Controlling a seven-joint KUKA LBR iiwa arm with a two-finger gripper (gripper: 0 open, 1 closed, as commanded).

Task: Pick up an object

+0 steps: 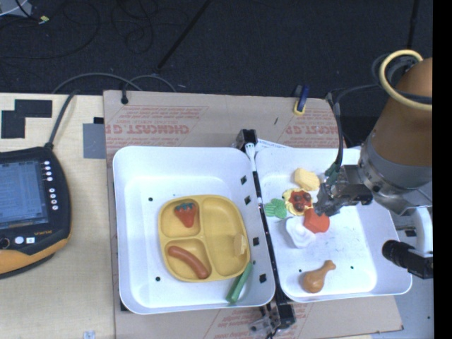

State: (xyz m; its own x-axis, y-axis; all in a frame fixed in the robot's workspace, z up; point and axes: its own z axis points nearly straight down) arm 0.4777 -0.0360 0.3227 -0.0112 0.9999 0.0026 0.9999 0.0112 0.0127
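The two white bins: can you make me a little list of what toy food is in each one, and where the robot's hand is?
left bin: yellow plastic divided plate, green pod-shaped toy beside the plate
plate compartments: red strawberry toy at top, brown sausage toy at bottom
right bin: brown drumstick toy, red block toy, white lumpy toy, green leafy toy, pale yellow rounded toy
gripper: low over the right bin's toy pile, by the red block toy
holding something: cannot tell

The cardboard sheet bears upside-down red print, seemingly "CHEMCAST."
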